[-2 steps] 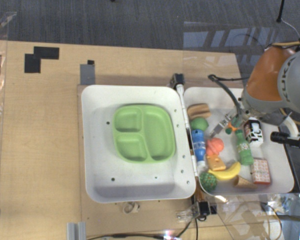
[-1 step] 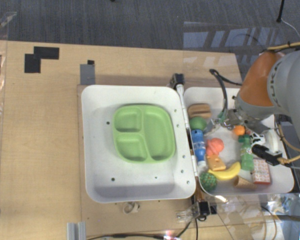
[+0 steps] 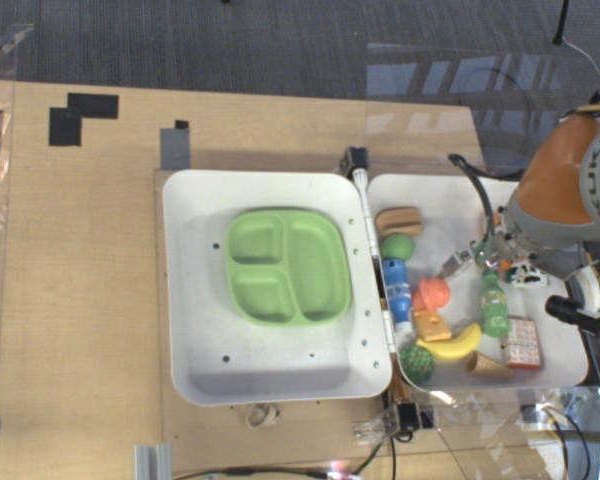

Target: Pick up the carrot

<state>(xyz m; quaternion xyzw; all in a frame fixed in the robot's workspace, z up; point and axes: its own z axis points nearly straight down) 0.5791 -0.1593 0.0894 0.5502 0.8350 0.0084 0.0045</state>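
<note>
Evidently the approach has not yet been completed: the gripper (image 3: 490,258) is seen over the right bin (image 3: 450,203), above a green bottle (image 3: 494,310), and whether the jaws are spread or pressed together cannot be told from this slant. The carrot (image 3: 432,294) is taken to be the small orange piece lying near the bin's middle, just beside a blue bottle (image 3: 396,296) and close above a yellow wedge (image 3: 430,326) and a banana (image 3: 456,343); nothing is seen held. A clean pick would be helped by a straight descent over the orange piece, with the jaws set across its narrow width so that the neighbours are not caught. Little open room is left around it; bare floor is offered mainly toward the bin's far wall, while the left bin (image 3: 190,268) is taken up by a green plate (image 3: 285,266).
</note>
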